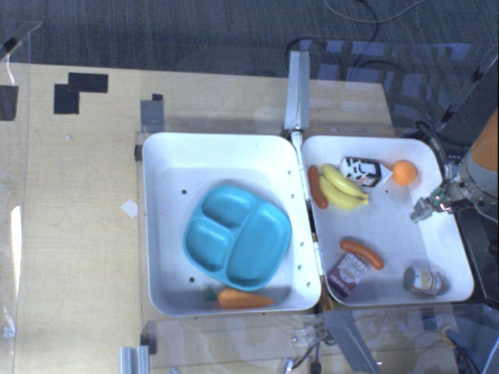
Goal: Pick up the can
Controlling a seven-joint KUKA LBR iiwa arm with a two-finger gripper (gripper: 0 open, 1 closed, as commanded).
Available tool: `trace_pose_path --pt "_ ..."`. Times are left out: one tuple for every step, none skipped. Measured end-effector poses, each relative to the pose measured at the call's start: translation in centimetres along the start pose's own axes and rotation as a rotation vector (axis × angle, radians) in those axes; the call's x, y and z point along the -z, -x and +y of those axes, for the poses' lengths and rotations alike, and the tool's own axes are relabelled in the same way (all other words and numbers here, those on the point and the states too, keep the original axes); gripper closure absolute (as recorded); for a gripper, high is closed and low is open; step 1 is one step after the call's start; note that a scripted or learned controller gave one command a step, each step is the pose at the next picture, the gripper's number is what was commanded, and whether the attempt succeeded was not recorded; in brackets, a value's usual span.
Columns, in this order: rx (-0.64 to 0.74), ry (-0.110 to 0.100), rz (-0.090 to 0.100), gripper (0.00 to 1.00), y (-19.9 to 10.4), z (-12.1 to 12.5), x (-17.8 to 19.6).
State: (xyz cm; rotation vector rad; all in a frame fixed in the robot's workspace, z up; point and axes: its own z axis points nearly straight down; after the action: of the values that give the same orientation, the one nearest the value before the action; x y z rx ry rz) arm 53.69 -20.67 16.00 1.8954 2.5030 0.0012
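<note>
The metal two-finger gripper is hovering over the right white bin's right edge, gripping nothing; whether it is spread or closed I cannot tell. The small silver can is lying on its side in that bin's near right corner, label unreadable, well apart from the round orange.

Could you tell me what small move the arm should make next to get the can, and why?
Probably shift the gripper toward the near right corner of the right bin, stopping above the can. The can lies on its side there, apart from the gripper, which sits near the bin's right wall.
</note>
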Motion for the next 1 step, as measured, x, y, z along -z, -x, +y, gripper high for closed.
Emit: trace_pose_path --pt "0.0 0.0 0.0 0.0 -0.01 -0.01 -0.02"
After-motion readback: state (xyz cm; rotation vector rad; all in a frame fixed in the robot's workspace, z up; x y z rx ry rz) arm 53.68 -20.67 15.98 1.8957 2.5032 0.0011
